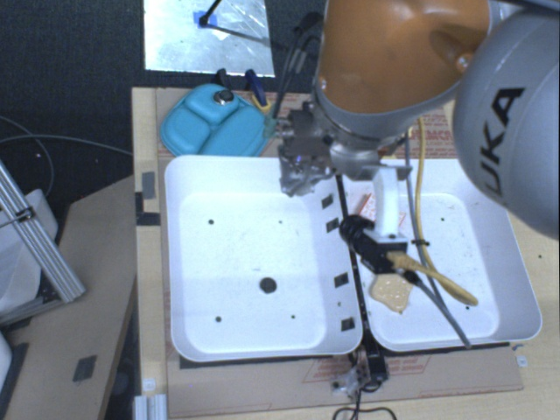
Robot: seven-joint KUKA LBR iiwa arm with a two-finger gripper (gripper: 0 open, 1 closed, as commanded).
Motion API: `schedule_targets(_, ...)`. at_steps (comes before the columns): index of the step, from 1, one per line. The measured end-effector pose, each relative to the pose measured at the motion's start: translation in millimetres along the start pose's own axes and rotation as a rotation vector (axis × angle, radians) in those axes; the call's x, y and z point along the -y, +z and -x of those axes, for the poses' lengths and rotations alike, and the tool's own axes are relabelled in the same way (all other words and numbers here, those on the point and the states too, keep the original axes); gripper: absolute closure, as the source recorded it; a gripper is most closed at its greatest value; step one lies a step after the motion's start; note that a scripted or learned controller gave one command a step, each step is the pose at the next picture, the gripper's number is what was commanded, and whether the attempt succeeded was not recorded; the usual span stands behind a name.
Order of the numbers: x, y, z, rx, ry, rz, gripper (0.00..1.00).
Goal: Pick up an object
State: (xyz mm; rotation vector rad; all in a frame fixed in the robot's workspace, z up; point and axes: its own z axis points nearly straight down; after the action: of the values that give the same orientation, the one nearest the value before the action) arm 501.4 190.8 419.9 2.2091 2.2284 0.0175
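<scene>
Nearly round tan lump point(391, 296), right bin point(477, 234); axis unclear.

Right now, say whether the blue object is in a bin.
Out: the blue object lies beyond the left bin's far rim.

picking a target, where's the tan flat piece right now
In the camera view the tan flat piece lies in the right bin, toward its front-left corner, close to the wall it shares with the left bin.
</scene>
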Motion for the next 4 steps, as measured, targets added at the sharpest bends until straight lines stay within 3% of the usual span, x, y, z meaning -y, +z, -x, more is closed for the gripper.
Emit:
schedule_targets(1, 16.2, 38.8, 61.1, 0.006, 0.013, -0.012, 1.0)
schedule_targets(2, 14.6, 26.0, 57.6, 0.004, 0.003, -0.006, 1.0)
schedule_targets(3, -18.6, 136.2, 26.6, 0.007, 0.005, -0.017, 1.0)
schedule_targets(4, 19.1, 176.9, 92.2, 0.007, 0.013, -0.015, 1.0)
